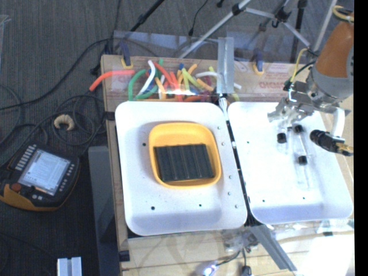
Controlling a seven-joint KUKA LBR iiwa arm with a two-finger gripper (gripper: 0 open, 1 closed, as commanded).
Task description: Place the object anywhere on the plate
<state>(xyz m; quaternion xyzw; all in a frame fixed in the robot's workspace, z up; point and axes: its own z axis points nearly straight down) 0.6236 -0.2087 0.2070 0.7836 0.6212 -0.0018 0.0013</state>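
Dark carpet (pixel 52 27) is lying around the bench (pixel 261 84), with cables and a control pendant (pixel 37 177) resting on it at the left, and a tangle of coloured tubes (pixel 167 80) is sitting along the back edge behind the bins. The left bin (pixel 133 211) is carrying a yellow plate (pixel 155 141), and a dark ridged slab (pixel 183 161) is lying flat inside it, filling most of the well and staying within the rim. That slab is looking like the task's object, so the placing is appearing done, though this is a judgement.

The arm (pixel 336 50) is reaching in over the right bin (pixel 270 203), and the gripper (pixel 289 133) is hanging low above that bin's upper part, well apart from the plate. Whether it is spread or closed, I cannot tell; nothing is clearly showing as held. A small dark mark and a faint clear streak are lying just below it, too small to identify.

Trouble would be coming mainly from another pass. If the program is sending the gripper back across, it could be catching the plate's rim and shoving the plate, or dragging the slab up over the edge. The slab is low and flat, so a regrasp would probably be slipping. If the real object is that faint item in the right bin, a closing gripper could easily be coming up with nothing
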